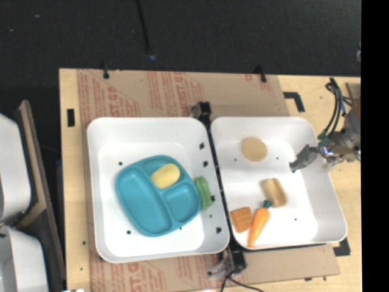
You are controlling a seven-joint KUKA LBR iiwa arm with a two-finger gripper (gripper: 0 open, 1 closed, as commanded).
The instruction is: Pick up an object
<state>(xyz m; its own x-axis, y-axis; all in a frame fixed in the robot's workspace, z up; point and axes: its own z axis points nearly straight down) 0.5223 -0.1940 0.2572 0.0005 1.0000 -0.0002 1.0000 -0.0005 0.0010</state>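
Observation:
The right bin [316, 224] holds a round tan cookie [254, 149], a tan bread roll [274, 191], an orange square cracker [241, 218] and a toy carrot [259, 224]. My gripper [300, 161] reaches in over the bin's right side. It sits to the right of the cookie and up and right of the roll, apart from both. Nothing shows in its grasp. In the left bin [106, 145] lies a blue divided plate [146, 205] with a yellow piece [165, 176] in its upper compartment.
A green object [204, 192] leans against the blue plate's right edge, close to the wall between the bins. Cables [334, 111] hang by the wrist at the far right. Brown cardboard [152, 93] covers the bench under both bins.

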